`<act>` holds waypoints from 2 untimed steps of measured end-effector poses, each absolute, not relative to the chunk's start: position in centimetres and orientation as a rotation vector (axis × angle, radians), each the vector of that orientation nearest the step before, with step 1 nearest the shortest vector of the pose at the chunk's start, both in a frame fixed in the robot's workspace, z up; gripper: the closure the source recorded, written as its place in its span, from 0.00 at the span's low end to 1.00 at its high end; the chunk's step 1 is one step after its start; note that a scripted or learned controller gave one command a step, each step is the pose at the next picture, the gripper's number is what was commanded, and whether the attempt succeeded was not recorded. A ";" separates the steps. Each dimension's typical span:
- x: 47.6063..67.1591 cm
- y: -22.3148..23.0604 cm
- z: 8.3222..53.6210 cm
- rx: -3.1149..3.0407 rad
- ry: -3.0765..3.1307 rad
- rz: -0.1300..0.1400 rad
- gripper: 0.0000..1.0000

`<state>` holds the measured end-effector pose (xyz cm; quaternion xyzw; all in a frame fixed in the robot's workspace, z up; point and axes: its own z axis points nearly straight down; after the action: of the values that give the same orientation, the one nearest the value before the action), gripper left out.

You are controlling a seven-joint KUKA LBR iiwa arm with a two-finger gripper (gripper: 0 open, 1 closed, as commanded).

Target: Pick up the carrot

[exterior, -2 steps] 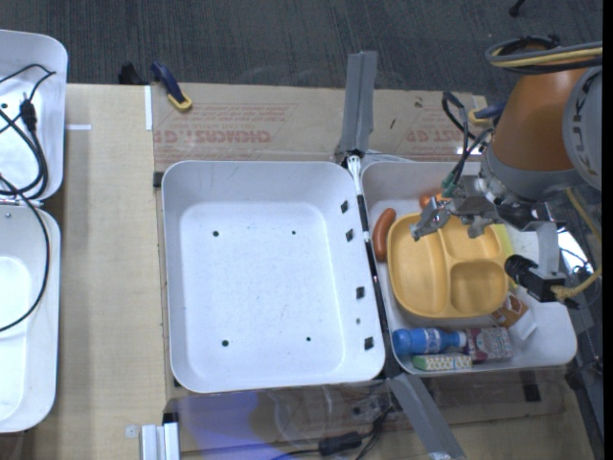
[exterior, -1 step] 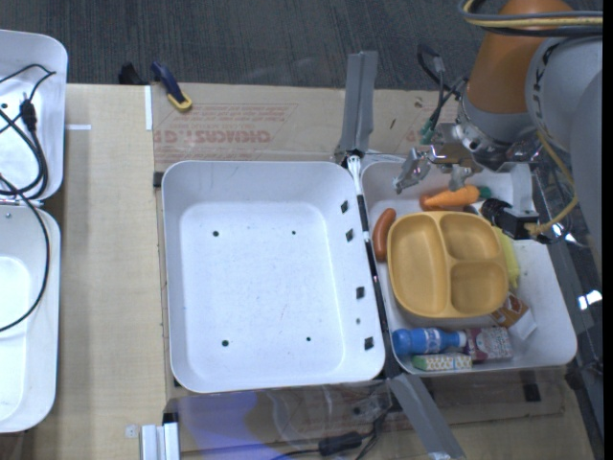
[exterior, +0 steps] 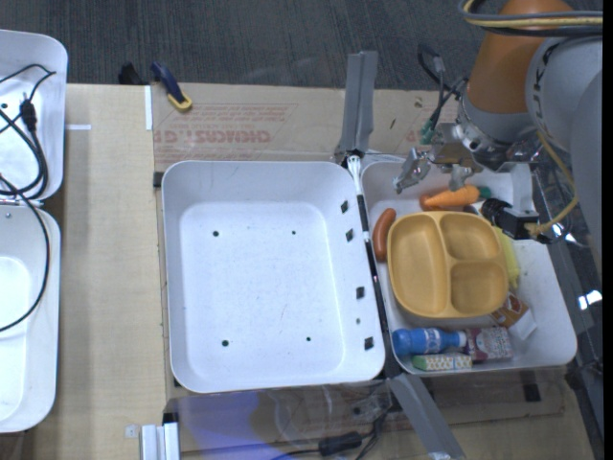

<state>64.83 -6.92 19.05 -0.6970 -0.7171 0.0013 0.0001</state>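
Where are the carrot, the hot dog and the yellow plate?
carrot (exterior: 450,197), camera view, middle of its orange body.
hot dog (exterior: 383,233), camera view, middle of the sausage.
yellow plate (exterior: 428,300), camera view, its left rim.

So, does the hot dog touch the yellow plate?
Apart. The camera view shows a thin strip of white bin floor between the hot dog and the yellow plate.
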 end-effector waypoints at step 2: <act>64.1 -9.6 12.2 -2.435 -1.985 0.001 0.00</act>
<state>64.06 -9.55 12.24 -0.7752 -0.6317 0.0003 0.0000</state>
